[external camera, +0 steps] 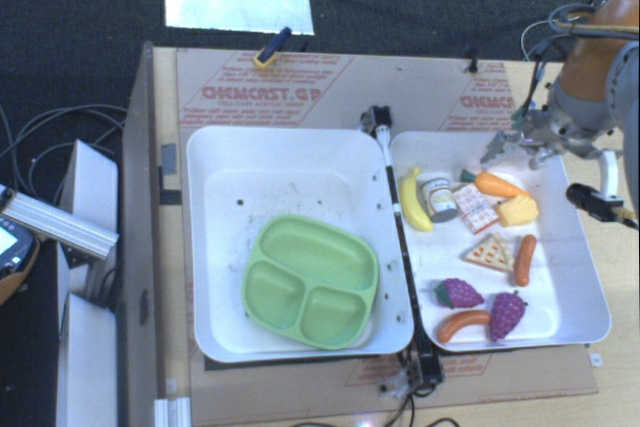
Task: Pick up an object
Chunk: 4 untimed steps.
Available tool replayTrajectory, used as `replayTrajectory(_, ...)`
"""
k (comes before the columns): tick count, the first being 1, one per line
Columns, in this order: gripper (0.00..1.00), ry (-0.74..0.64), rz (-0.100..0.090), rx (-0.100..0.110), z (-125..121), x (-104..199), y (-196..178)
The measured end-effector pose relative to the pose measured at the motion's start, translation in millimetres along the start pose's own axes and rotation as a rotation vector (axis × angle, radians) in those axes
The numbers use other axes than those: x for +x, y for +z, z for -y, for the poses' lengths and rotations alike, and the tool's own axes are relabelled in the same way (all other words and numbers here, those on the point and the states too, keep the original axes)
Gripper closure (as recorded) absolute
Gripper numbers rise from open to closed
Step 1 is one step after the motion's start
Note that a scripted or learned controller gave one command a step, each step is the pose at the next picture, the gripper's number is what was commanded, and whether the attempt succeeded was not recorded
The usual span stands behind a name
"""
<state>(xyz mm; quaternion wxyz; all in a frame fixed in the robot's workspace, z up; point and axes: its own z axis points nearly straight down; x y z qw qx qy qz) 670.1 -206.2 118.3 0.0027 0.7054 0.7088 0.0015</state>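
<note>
My gripper [515, 153] hangs over the back edge of the right bin [590, 285], its fingers spread open with nothing between them. Just in front of it lies an orange carrot [497, 184], with a yellow cheese wedge [518, 210] beside it. Further left are a red-and-white packet [475, 207], a small can [437, 198] and a banana [410, 200]. Nearer the front lie a pizza slice [490, 253], a sausage [524, 259], two purple grape bunches [457, 293] [507, 313] and another sausage [463, 324].
The left bin [225, 215] holds a green divided plate [312, 280]. A raised divider [392, 205] separates the two bins. The arm [600, 65] comes in from the upper right, with cables around it. A black part [595, 203] sticks in over the right bin's right rim.
</note>
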Motion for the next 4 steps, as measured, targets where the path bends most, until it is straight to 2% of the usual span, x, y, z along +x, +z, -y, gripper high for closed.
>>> replayTrajectory(1, 0.00, 0.003, 0.001, -0.010, 54.8, -0.5, 23.8)
replayTrajectory(2, 0.00, -0.001, 0.002, 0.013, 1.8, 32.3, 29.1)
replayTrajectory(3, 1.00, -0.006, -0.006, 0.020, 1.5, 35.6, 18.1)
replayTrajectory(4, 1.00, -0.001, -0.003, -0.001, -1.1, 126.1, -68.5)
